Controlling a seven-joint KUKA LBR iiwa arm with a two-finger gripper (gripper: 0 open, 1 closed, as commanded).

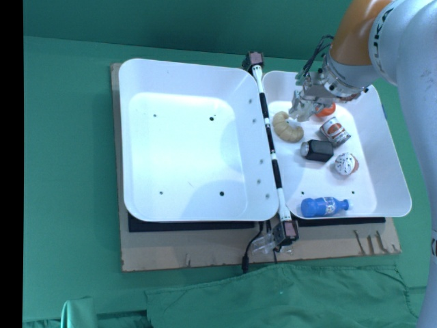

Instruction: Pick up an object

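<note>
The right bin (392, 183) holds several objects. A tan croissant (287, 128) lies near its left side. My gripper (298, 113) hangs just above the croissant's upper right end, fingers pointing down, with nothing visibly held. An orange item (326, 110) peeks out from behind the gripper. Below it lie a red and white can (334, 130), a black box (317, 149), a white and red ball (345, 164) and a blue bottle (323, 206) near the front.
The left bin (188, 145) sits beside the right one, with a black and white striped rod (268, 134) along the divide. Both rest on cardboard (205, 255) over green cloth. The arm (396, 26) enters from the upper right.
</note>
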